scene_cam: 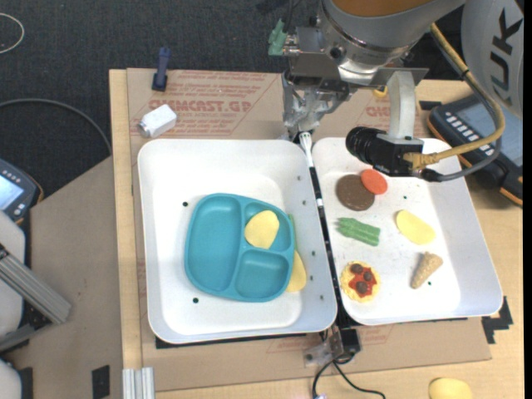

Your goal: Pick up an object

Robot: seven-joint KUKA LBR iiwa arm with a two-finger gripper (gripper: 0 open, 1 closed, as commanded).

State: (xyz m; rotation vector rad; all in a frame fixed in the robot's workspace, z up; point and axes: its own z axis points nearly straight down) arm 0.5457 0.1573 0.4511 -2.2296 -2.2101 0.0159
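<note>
The jaws are seen beyond the brown patty (355, 193) and to its left in the view, above the far end of the line where the two bins' rims meet. Whether they are spread or pressed together cannot be told, as they are small and seen against clutter; nothing is seen between them.

The patty lies in the right bin (470, 264), near its far left corner. A red-orange piece (376, 181) touches the patty's far right edge. Just nearer the camera than the patty a green pod (358, 231) is laid, its long axis running left to right, with the right end slightly nearer the camera. To the patty's near right a yellow oval piece (414, 227) is found, and further that way a wafer cone (426, 269), with its tip pointed near-left and its wide end far-right. Well in front of the patty, past the pod, a small pizza (361, 281) lies flat.

Left of the patty, across the rims, the left bin (166, 223) holds a teal divided tray (218, 243). A yellow slice (263, 229) rests in the tray compartment closest to the patty. A second yellow piece (298, 273) is half hidden under the tray's near right edge, so its shape cannot be made out.

Both bins are set on a cardboard sheet (216, 98). On it, far left of the patty, a white block (158, 121) and a blue thing (160, 67) are seen. On the bench (511, 347), a yellow thing (449, 387) is cut off by the picture's lower edge.
</note>
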